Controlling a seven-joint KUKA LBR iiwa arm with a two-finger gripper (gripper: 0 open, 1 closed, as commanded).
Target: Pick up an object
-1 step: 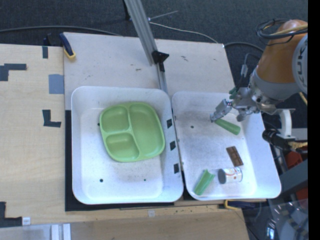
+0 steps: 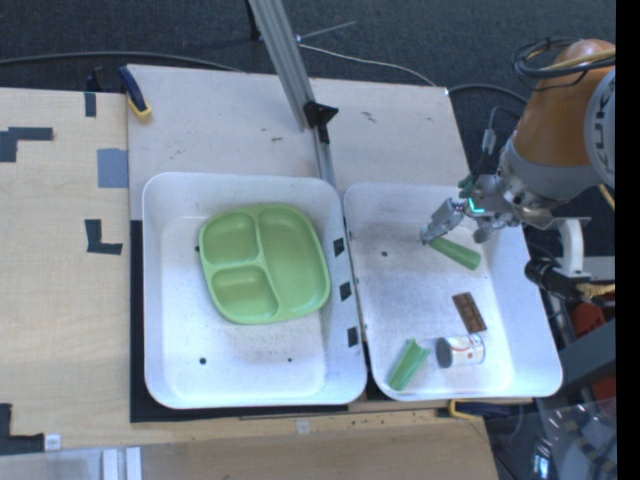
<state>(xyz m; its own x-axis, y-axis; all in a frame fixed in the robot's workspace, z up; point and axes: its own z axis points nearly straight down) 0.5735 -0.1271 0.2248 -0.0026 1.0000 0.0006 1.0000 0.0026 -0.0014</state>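
Observation:
My gripper hangs over the upper part of the right bin, fingers spread and open, with nothing held between them. Just below its fingertips a short green cylinder lies tilted on the bin floor, close to the fingers. A small brown bar lies further toward the front. Near the front wall rest a green wedge-like piece and a small white bottle with a dark cap.
The left bin holds a green divided plate. A grey metal pole slants in from the top toward the seam between the bins. Black clips sit along that seam. Cables and hardware crowd the right edge.

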